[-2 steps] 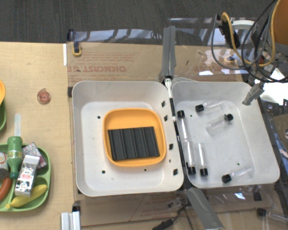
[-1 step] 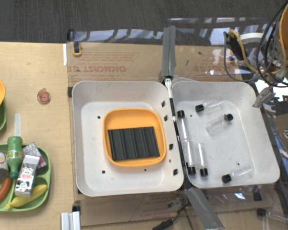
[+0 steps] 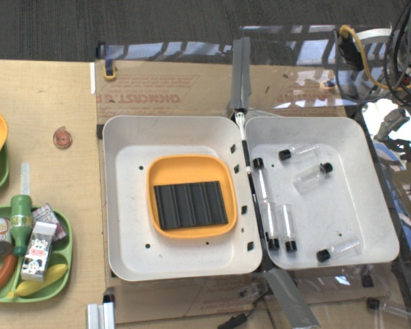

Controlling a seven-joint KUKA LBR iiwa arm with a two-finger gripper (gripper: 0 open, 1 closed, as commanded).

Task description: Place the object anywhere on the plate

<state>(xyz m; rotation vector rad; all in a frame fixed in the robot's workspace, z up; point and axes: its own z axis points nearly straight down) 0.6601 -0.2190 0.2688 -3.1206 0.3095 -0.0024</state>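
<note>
From the camera view, the black ridged slab (image 3: 191,205) lies flat on the orange plate (image 3: 192,168) in the left bin (image 3: 123,204), so the placing looks done. If another object is meant, the next move calls for a pick from the right bin (image 3: 370,204). Counted: one plate, one slab, two bins, and what look like six capped clear vials (image 3: 285,221).

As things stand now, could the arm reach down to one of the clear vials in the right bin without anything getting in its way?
Probably yes. The clear vials lie loose on the floor of the right bin, open from above with nothing covering them. Two rest against the bin's left wall, so those may be harder to grip.
</note>
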